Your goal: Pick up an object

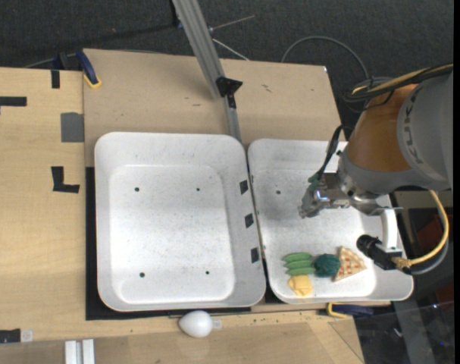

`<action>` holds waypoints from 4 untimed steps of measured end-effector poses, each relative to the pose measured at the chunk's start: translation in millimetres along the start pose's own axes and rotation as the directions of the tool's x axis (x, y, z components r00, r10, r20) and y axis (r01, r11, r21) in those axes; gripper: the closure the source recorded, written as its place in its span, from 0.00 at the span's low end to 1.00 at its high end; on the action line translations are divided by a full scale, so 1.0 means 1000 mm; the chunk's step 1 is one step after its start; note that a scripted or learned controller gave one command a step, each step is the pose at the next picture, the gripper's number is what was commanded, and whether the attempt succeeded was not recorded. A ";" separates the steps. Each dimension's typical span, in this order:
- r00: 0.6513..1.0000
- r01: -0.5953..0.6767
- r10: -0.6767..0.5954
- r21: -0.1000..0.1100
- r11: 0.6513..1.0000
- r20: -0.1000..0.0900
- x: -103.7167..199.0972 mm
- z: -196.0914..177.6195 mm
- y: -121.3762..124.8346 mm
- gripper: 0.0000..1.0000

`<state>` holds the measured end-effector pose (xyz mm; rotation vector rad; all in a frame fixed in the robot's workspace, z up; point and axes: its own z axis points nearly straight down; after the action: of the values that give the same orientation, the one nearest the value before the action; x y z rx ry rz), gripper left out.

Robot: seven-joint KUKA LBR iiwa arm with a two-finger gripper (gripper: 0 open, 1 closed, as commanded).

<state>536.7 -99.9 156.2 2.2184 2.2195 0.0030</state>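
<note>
Objects: four small toys sit clustered in the near end of the right bin (290,165), below the gripper and apart from it.
White egg shape (195,324): off on the bench by the left bin's near rim, far to the gripper's lower left.
Left bin (108,158): well to the gripper's left, touching the right bin along the middle seam.
Green pod (297,261): below the gripper, slightly left of it.
Yellow piece (301,284): just beneath the pod, touching it.
Dark green lump (327,264): nearly straight below the gripper, tucked between pod and pizza slice.
Gripper (314,202): hanging over the middle of the right bin, above bare floor, nothing between its tips; too small and dark here to tell how wide it stands.
Pizza slice toy (351,264): below and right of the gripper, leaning against the green lump.
</note>
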 end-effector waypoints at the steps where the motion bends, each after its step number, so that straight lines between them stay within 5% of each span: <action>1: 1.000 0.002 -0.002 -0.001 1.000 0.000 0.003 -0.063 0.003 1.00; 2: 1.000 0.001 -0.001 0.000 1.000 0.000 0.003 -0.112 0.004 1.00; 4: 1.000 0.005 -0.005 0.007 1.000 -0.002 0.094 -0.096 0.035 1.00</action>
<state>571.4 -5.8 252.4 2.2173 2.2293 -0.0033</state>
